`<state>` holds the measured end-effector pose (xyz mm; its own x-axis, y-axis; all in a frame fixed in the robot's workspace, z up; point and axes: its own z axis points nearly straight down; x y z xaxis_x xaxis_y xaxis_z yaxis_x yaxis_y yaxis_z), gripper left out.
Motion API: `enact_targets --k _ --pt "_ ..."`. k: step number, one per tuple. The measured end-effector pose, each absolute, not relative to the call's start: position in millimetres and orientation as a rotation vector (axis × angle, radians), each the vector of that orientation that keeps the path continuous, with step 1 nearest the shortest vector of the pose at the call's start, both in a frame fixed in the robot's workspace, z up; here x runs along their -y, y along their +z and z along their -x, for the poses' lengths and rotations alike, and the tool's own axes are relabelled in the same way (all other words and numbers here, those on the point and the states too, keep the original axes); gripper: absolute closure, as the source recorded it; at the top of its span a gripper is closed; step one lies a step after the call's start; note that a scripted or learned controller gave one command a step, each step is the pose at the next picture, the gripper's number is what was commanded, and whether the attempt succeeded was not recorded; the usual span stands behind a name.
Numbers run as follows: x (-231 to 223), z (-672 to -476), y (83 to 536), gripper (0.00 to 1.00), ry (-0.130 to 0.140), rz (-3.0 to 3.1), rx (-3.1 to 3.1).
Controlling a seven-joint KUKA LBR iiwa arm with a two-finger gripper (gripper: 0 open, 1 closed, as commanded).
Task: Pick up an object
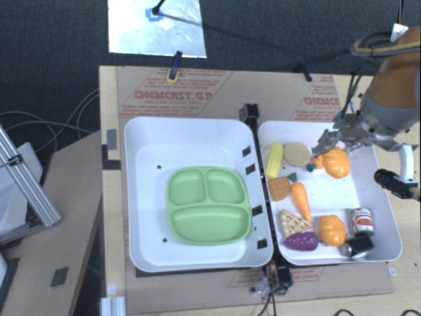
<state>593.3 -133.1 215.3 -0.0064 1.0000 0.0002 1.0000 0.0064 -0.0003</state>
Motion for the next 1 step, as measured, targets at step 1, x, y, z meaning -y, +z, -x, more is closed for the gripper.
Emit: enact_targets --k 1 --pt "82.4 -573.3 211.7 1.00 0.000 2.210 2.229"
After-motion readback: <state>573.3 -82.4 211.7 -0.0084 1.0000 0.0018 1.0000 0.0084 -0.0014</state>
